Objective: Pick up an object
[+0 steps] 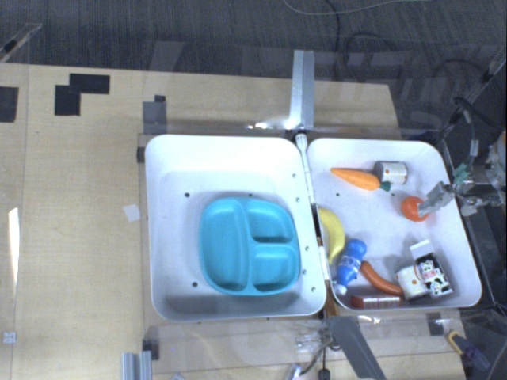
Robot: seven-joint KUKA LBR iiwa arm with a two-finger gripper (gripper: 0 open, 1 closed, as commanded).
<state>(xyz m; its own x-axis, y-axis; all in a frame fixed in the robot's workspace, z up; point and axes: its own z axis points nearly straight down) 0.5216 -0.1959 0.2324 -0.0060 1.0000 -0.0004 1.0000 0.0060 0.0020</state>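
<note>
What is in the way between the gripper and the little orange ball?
Nothing visible. The gripper is at the right bin's right edge, right beside the orange ball. The carrot and small can lie farther left, off to the side.

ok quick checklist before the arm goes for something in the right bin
1. Gripper over the right bin, near its right wall: ok.
2. Nearest target, the small orange round object, lies right beside the gripper: ok.
3. Finger opening: cannot tell.
4. Room around that object, with the carrot and silver can lying apart from it: ok.
5. Anything held already: cannot tell.
6. Blue divided plate sits in the left bin, out of the way: ok.
</note>
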